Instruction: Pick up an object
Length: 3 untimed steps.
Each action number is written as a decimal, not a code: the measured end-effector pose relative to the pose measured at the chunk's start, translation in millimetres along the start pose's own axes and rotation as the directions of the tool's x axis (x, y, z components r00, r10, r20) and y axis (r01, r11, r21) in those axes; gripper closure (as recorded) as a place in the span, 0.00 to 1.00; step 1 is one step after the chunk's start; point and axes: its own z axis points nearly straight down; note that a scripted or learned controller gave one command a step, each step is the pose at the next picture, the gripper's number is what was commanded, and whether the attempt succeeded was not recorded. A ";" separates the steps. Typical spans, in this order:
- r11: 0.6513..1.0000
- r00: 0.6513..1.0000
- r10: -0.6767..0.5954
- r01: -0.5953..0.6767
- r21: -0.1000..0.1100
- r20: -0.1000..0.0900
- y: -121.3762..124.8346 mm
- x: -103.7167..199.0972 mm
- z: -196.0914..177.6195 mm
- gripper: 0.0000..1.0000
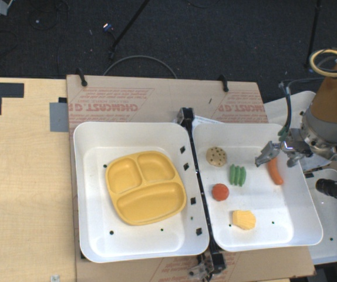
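The right bin [297, 228] holds a speckled tan cookie [216, 155], a green ridged piece [237, 174], a red ball [220, 191], a yellow wedge [244, 220] and an orange carrot [275, 172]. My gripper [279, 156] hangs over the bin's right side, just above the carrot's upper end. Its fingers [266, 155] are spread wider than the carrot, so it stands open and grips nothing. The carrot lies tilted, with its top between the fingertips and its lower end pointing toward the bin's front right.
The left bin [89, 157] holds a yellow divided plate [145, 187]. A black divider [194, 175] runs between the two bins. Cardboard [157, 98] lies behind them, and the wooden bench [22, 187] extends to the left.
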 end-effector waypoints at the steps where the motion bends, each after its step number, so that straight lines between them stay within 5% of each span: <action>1: 1.000 1.000 -0.003 0.003 -0.014 0.003 3.1 0.2 -7.7 0.00; 3: 1.000 1.000 -0.002 0.002 -0.008 0.001 -1.2 -7.0 104.5 0.00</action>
